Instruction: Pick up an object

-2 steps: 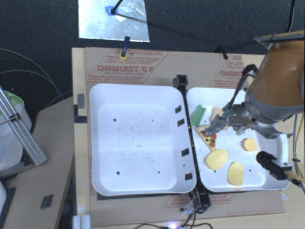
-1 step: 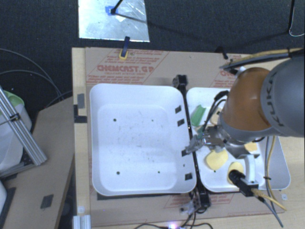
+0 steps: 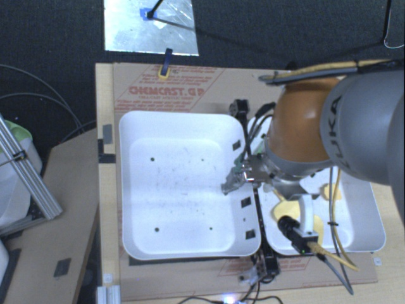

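The gripper [image 3: 231, 181] hangs over the left bin's [image 3: 136, 132] right edge; whether it grasps anything cannot be told. Yellow objects [image 3: 286, 208] lie just right of it in the right bin [image 3: 374, 230]; pick apparently outstanding

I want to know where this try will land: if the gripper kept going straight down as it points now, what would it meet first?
Most likely the bare white floor of the left bin near its right wall; the gripper hangs over that spot, though depth is hard to judge.

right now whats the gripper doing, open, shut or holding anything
Gripper: cannot be told; it sits over the right edge of the left bin, with no object visibly held.
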`<state>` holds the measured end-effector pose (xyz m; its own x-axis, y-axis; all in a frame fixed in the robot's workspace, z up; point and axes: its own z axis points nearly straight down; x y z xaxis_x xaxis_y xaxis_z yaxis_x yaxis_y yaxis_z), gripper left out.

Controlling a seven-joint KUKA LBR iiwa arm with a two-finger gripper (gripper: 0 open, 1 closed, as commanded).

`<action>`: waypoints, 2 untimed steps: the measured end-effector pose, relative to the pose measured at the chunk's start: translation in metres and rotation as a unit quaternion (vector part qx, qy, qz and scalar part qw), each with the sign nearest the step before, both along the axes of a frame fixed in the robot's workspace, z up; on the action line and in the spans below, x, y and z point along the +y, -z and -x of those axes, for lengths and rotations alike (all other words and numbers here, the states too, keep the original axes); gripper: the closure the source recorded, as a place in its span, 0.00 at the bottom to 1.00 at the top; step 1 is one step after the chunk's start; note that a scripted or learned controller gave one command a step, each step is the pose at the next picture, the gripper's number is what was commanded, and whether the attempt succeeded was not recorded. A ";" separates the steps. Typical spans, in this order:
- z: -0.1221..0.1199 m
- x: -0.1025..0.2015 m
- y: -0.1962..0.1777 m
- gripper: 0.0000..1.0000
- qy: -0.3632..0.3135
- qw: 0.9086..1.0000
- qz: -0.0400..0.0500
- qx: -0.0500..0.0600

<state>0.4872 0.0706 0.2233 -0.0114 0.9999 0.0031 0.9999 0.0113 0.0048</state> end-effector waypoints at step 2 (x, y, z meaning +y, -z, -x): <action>-0.072 0.134 0.075 0.00 0.001 1.000 0.001 0.005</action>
<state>0.5595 0.2045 0.1483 -0.0094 1.0000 0.0014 0.9999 0.0094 -0.0043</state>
